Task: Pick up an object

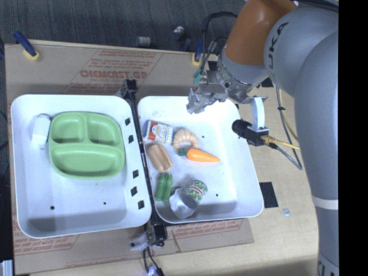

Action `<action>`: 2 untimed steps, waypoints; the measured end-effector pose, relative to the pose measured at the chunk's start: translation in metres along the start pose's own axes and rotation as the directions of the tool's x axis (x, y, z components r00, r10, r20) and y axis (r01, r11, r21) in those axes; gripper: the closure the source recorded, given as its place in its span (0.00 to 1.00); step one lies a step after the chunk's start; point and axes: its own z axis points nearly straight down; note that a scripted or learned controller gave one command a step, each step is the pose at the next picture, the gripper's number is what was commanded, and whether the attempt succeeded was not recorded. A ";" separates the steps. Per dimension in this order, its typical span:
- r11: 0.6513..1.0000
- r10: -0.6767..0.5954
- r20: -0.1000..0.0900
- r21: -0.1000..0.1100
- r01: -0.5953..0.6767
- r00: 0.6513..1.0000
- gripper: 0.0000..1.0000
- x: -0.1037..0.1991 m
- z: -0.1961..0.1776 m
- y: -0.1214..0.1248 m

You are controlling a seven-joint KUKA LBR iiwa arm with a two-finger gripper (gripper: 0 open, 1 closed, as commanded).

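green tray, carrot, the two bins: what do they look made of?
Green tray: looks like moulded plastic, matte, soft sheen on its ridges. Carrot: likely toy plastic, smooth with uniform orange. Bins: probably thin formed plastic, glossy white with rounded corners.

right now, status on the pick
End effector over right bin's far edge, nothing held. Carrot, croissant untouched below. Path clear.

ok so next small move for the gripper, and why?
Probably shift toward the camera and lower over the carrot. The gripper hovers above the far end of the right bin with nothing under it, and the carrot lies apart from the croissant, with bare floor on its right.
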 end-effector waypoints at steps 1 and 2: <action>1.000 0.000 0.000 0.000 0.000 1.000 0.00 0.000 0.000 0.000; 1.000 -0.003 -0.001 -0.001 0.003 1.000 1.00 0.000 -0.010 0.000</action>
